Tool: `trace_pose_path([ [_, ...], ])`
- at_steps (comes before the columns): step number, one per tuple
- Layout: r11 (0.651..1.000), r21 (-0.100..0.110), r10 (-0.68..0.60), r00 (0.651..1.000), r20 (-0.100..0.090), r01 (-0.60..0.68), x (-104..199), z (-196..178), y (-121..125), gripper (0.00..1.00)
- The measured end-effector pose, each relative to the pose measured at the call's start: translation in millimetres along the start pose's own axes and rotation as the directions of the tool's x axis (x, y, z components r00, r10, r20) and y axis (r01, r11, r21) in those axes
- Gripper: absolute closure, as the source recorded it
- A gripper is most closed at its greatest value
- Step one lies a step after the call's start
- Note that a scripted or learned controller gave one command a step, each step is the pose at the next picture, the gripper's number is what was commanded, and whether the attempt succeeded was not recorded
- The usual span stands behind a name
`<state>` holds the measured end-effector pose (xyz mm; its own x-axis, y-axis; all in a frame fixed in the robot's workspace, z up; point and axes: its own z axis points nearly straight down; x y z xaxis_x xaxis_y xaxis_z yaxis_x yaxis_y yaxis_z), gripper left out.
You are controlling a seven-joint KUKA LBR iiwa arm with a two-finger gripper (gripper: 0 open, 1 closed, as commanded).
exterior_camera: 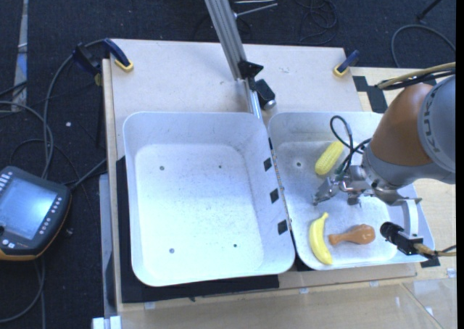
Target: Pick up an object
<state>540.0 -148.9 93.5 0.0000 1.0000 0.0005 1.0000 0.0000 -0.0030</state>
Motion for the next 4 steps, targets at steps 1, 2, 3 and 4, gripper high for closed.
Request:
trace_pose_path([
  [1,1.000,-0.004,0.000,1.000,0.001,0.000,-0.4,-12.3,0.9,1.00],
  [2,1.000,-0.008,0.000,1.000,0.002,0.000,-4.5,-73.7,-1.0,1.00],
  [3,1.000,-0.007,-0.001,1.000,0.001,0.001,2.2,-124.8,-7.8,1.00],
  [4,1.000,-0.005,0.000,1.000,0.001,0.000,2.2,-143.9,-7.4,1.00],
])
